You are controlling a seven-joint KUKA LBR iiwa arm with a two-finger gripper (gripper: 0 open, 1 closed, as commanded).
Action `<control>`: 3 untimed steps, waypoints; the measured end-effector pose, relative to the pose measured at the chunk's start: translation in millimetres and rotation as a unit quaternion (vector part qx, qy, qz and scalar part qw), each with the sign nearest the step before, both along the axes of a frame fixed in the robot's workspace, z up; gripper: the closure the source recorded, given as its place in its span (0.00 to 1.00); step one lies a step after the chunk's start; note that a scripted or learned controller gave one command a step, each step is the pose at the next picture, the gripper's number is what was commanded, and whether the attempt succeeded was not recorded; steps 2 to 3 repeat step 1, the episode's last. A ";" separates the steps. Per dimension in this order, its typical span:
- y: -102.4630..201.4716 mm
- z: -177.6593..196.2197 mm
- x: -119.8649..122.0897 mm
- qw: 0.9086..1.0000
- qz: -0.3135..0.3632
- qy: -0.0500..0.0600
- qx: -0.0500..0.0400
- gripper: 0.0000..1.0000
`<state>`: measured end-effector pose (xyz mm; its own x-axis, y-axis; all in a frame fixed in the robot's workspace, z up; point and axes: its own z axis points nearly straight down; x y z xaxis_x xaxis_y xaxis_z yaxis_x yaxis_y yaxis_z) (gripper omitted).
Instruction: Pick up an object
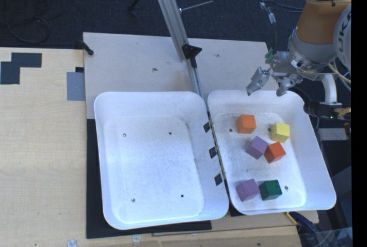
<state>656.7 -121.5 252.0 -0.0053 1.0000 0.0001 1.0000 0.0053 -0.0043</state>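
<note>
At the bottom of the frame, nearest the camera, the front rim of the right bin (321, 206) curves round to its corner, with the left bin (114, 125) alongside it at lower centre. Just inside that near rim sit a green cube (270, 189) and a purple cube (247, 189), side by side and almost touching, the green one to the right. Further up the right bin, a second purple cube (257, 146) and a red-orange cube (274, 152) lie against each other, both turned corner-on to the bin's walls. Above them a yellow cube (280, 131) sits near the right wall, and an orange cube (246, 123) lies to its left, roughly square to the bin. Being cubes, none has a long axis to speak of.

The gripper (267, 84) hangs over the far rim of the right bin, in the upper right of the frame, apart from every cube. Its two fingers are spread, with nothing between them.

The bins rest on a pale board over a light wooden bench. A slanted metal rail (172, 16) runs from the divide between the bins toward the top centre. Beyond is dark carpet with cables.
</note>
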 end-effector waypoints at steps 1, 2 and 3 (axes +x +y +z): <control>0.4 10.2 0.3 1.000 0.002 0.000 0.000 1.00; 0.4 10.2 0.3 1.000 0.002 0.000 0.000 1.00; 0.4 10.2 0.3 1.000 0.002 0.000 0.000 1.00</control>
